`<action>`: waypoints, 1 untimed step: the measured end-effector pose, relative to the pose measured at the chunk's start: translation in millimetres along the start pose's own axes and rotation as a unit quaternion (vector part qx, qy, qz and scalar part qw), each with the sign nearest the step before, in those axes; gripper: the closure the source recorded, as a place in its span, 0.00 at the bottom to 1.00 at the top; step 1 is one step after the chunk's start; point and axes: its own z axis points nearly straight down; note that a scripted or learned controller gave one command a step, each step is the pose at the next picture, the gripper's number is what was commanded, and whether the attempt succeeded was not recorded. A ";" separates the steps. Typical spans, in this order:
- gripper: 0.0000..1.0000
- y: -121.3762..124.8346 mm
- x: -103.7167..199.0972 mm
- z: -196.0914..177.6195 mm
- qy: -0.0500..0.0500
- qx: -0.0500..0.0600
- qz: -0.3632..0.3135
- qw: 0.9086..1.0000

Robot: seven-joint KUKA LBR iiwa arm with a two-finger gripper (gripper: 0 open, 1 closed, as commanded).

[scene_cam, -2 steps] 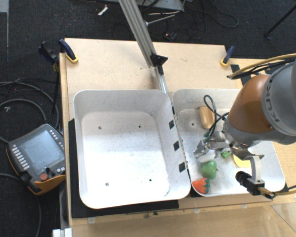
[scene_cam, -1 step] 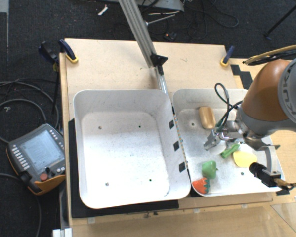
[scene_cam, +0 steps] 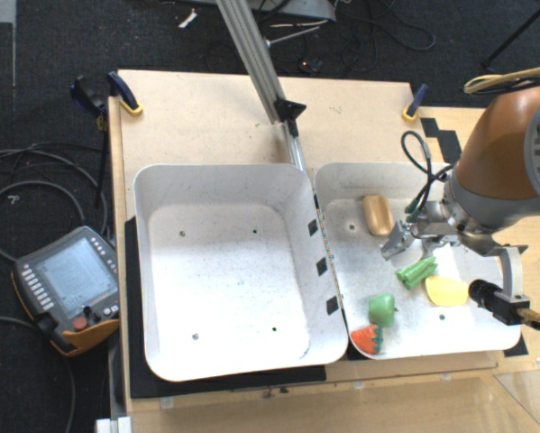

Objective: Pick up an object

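My gripper (scene_cam: 398, 242) hovers low in the right bin (scene_cam: 342, 183), between the tan block (scene_cam: 377, 215) and the green cylinder (scene_cam: 417, 271). Grip state: I cannot tell. Risk: a descent into the gap closes on nothing, or nudges the cylinder aside.

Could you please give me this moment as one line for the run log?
arm: over right white bin | gripper: above green cylindrical block, nothing visibly held | nearby: tan wooden block, yellow flat piece

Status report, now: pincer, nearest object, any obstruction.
Pincer low in right bin, finger state unclear. Green cylinder just below it, not seen gripped. Tan block and yellow piece close by.
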 end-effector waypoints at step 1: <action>1.00 -3.9 4.1 -60.3 0.000 -0.001 -0.001 1.000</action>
